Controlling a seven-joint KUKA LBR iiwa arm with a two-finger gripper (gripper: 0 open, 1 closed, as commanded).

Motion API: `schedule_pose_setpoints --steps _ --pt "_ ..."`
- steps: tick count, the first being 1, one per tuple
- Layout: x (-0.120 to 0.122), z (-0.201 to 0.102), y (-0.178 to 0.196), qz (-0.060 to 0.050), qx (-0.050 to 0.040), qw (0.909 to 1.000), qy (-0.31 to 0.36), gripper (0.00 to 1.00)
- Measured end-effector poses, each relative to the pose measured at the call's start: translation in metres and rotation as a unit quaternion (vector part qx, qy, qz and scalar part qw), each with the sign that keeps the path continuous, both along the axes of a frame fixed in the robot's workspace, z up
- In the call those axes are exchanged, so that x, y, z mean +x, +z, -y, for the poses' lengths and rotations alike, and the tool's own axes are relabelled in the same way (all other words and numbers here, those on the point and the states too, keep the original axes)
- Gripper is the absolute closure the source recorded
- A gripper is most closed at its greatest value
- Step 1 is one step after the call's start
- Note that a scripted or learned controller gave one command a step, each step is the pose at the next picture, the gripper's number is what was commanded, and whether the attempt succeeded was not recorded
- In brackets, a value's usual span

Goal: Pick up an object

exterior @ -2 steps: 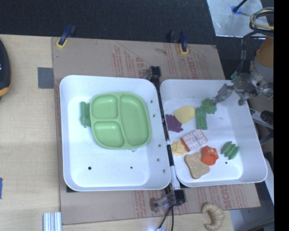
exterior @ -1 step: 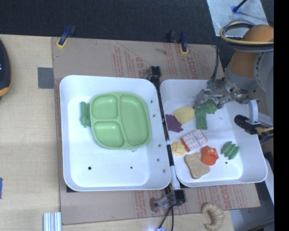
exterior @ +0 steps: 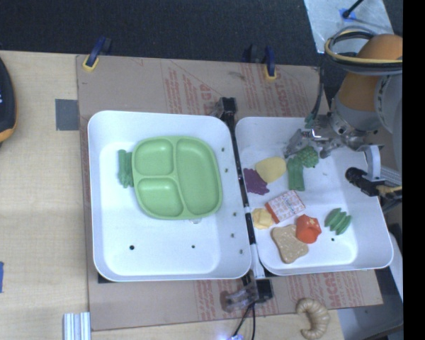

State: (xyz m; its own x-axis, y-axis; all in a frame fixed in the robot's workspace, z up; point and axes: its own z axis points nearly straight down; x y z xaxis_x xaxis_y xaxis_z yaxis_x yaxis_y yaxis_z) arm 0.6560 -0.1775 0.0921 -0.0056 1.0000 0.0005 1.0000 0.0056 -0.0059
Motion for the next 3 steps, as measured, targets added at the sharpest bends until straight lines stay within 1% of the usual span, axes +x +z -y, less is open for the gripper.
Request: schedule_pose_setpoints --steps 1,2,3 --pt "-0.050 -0.004 0.000 -0.001 -0.0001 1.0000 -0.001 0.00" --pt "0.003 -0.007 0.001 0.004 -0.0007 1.0000 0.000 0.00" --pt "-0.034 -0.028 0.000 -0.001 -0.0002 1.0000 -0.001 0.00"
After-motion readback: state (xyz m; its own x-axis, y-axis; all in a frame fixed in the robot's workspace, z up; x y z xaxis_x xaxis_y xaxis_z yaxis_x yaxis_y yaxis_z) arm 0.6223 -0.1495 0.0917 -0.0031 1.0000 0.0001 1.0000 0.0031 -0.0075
